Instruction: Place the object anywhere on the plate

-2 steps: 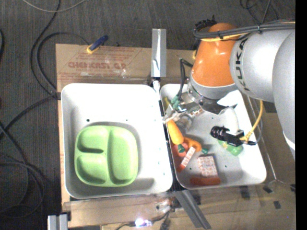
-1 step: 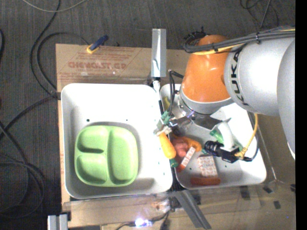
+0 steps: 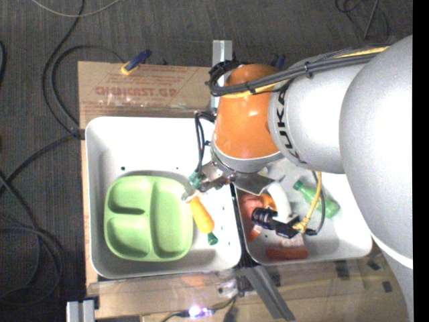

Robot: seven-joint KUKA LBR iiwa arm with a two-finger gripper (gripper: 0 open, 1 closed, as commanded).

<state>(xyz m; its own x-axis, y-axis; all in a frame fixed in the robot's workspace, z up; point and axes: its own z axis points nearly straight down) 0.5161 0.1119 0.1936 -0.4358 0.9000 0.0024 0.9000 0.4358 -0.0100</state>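
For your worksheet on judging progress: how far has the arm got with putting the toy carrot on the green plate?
Done: the carrot has been brought over to the left bin, right beside the plate. In hand: the gripper sits at the carrot's upper end, by the plate's right rim. Left: the carrot hangs mostly outside the rim, so it must shift left and be released onto the plate.

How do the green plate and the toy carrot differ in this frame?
The green plate is broad, flat and divided into compartments; the toy carrot is slim, orange with a green tip. The plate lies level on the left bin's floor; the carrot slants beside the plate's right rim, just below the gripper. Both are in the left bin.
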